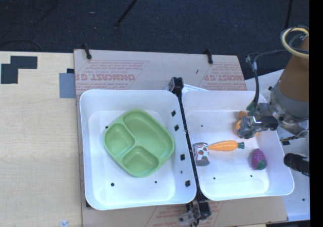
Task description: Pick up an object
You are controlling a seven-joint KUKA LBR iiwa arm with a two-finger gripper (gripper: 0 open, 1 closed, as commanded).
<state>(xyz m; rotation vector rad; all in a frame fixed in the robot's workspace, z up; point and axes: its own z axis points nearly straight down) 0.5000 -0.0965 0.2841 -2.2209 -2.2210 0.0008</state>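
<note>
Camera view looks down on two white bins set side by side on the bench (35,145), so that things can be lifted from either one. The left bin (93,115) carries a green divided plate (139,142), lying flat and slightly turned, well apart from the arm. The right bin (275,183) carries the small things worth picking. A toy carrot (223,146) lies on its side near the bin's middle, its green end pointing right. A small printed can (201,154) stands just beside the carrot's tip, close to the divider between the bins. A purple grape-like piece (258,159) lies toward the right wall.

The arm (295,84) reaches in from the right, and its pincer (250,125) sits low over the upper right part of that bin, at an orange object (242,120) that shows partly behind the metal. The pincer's parts blur into that object, so I cannot tell whether it is spread or closed, nor whether the orange piece is truly gripped. Judging by the position, this orange piece is the likely target. It lies close to the bin's back wall, which may hamper a clean grasp.
</note>
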